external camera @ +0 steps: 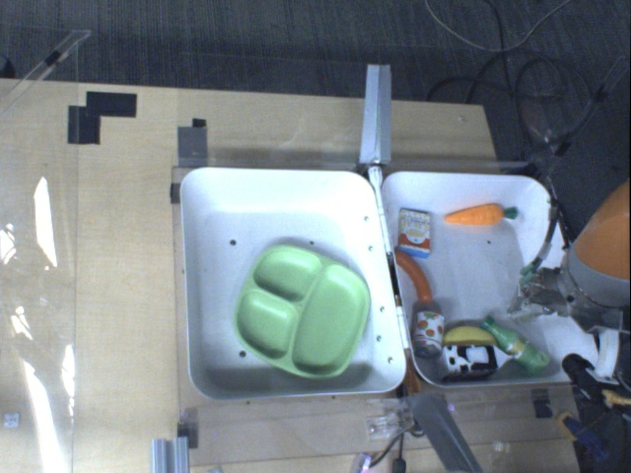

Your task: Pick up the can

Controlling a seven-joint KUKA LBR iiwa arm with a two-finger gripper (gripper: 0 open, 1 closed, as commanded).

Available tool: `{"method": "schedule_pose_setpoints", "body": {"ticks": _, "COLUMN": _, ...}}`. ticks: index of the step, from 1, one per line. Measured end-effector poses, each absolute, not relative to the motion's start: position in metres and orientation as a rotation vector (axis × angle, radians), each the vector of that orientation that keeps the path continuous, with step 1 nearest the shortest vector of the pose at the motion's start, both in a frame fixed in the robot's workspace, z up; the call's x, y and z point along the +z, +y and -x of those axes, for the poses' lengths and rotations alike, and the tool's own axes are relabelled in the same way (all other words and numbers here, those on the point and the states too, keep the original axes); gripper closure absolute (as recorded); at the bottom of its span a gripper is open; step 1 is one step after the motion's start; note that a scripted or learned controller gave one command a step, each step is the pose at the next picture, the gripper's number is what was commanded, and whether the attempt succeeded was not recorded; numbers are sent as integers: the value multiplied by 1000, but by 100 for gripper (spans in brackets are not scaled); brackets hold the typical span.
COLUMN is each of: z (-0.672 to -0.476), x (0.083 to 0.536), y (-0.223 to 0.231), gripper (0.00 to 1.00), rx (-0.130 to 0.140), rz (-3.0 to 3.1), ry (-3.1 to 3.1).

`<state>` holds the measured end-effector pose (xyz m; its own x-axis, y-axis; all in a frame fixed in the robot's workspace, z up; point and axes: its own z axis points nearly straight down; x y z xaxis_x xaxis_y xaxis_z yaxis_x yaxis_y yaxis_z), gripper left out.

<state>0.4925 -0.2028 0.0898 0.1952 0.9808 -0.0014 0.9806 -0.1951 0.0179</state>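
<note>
Brown-labelled can (427, 329) stands upright, long axis vertical, in the right bin (493, 190); pincer state unclear.

Can (428, 329) perhaps touching banana (466, 335)

Pale wooden bench (89, 294), dark grey carpet floor (246, 18), black cables (513, 28) looping across it, window glare at left

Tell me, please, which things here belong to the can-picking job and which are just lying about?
For the job: small round metal can; grey two-finger gripper.

Lying about: green plastic divided plate; orange carrot; yellow banana; green bottle; small printed carton.
</note>
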Motion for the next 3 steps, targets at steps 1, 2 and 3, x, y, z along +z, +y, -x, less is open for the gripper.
{"method": "schedule_pose_setpoints", "body": {"ticks": 1, "z": -495, "x": 101, "y": -203, "gripper": 100, "rx": 22, "rz": -2410, "ry": 1985}}
{"method": "schedule_pose_setpoints", "body": {"ticks": 2, "z": -491, "x": 89, "y": -197, "gripper": 100, "rx": 16, "rz": -2798, "ry": 1406}}
{"method": "schedule_pose_setpoints", "body": {"ticks": 3, "z": -488, "x": 127, "y": -198, "gripper": 100, "rx": 5, "rz": -2830, "ry": 1358}}
